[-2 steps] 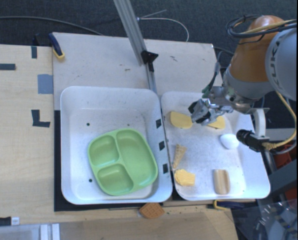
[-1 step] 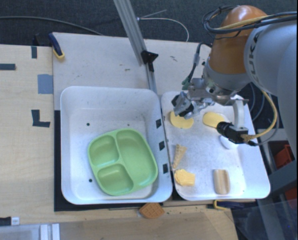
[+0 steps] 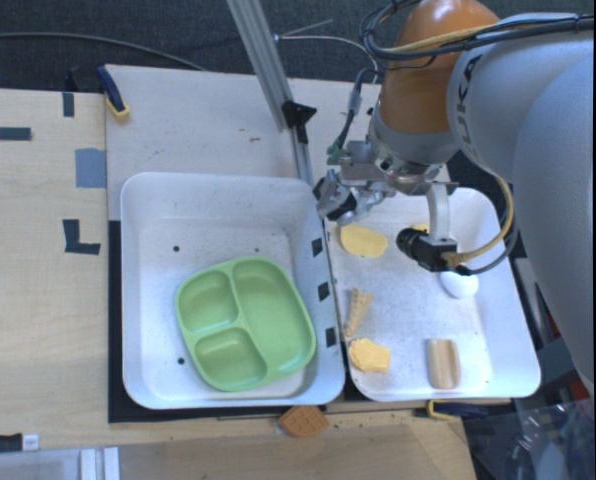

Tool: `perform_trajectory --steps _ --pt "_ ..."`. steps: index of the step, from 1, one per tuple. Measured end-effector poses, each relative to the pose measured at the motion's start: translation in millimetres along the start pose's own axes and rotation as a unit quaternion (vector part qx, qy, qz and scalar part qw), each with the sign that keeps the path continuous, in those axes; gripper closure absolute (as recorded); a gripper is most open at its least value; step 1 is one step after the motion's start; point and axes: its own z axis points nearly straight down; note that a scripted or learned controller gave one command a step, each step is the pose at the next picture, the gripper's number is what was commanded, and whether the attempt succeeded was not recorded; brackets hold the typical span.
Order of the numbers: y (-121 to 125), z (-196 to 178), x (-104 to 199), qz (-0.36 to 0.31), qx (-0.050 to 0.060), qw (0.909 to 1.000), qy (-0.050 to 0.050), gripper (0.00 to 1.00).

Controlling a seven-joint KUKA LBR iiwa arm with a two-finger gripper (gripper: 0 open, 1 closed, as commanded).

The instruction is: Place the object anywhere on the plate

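A green plate (image 3: 246, 321) with three compartments lies in the left bin (image 3: 148, 268), near its front right corner. My gripper (image 3: 340, 200) hangs over the wall between the two bins, at the back left of the right bin (image 3: 498, 358). Just in front of the gripper and to its right lies a flat yellow piece (image 3: 363, 240), very close to it. Further forward in the right bin are a tan wedge (image 3: 358, 311), a yellow chunk (image 3: 370, 355), a tan roll (image 3: 441, 362) and a white egg-shaped piece (image 3: 460, 285).
A slanted metal pole (image 3: 263, 58) rises behind the bins. A black part with cables (image 3: 425, 248) hangs from the arm over the right bin. An orange biscuit-like piece (image 3: 300, 421) lies on the bench in front of the bins.
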Motion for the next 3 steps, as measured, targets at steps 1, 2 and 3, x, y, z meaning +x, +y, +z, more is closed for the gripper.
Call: perform_trajectory --steps 1,2,3 --pt "19 17 40 0.001 0.001 1.0000 -0.001 1.00" --pt "39 30 84 0.000 0.001 1.0000 0.000 1.00" --pt "39 29 82 0.002 0.000 1.0000 -0.001 0.00"
